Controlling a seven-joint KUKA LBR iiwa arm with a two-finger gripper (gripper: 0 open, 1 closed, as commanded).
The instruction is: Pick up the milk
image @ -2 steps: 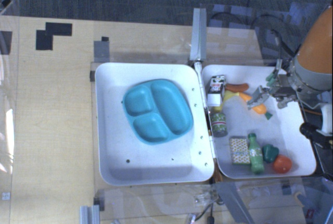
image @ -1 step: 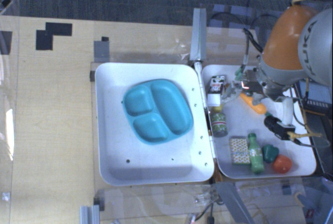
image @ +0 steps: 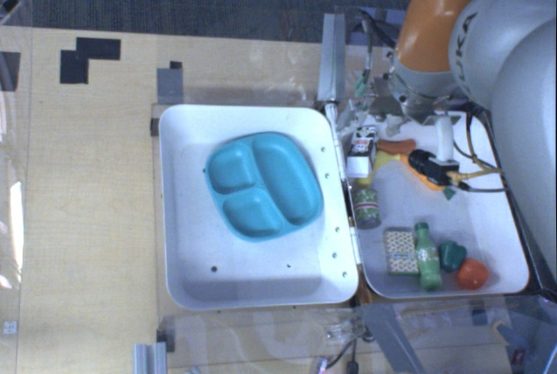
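The milk [image: 358, 162] is a small white carton with a dark printed top. It stands against the left wall of the right bin [image: 513, 263], near its far corner. My gripper [image: 364, 113] hangs just beyond and above the carton, under the grey arm with the orange band. The wrist hardware hides the gripper's tip, and I cannot make out anything held in it.
A blue divided plate [image: 263, 183] lies in the left bin [image: 187, 277]. The right bin also holds a green can [image: 366, 206], a patterned box [image: 399, 251], a green bottle [image: 426, 257], a teal piece [image: 452, 255], a red-orange fruit [image: 473, 275] and an orange piece [image: 401, 146].
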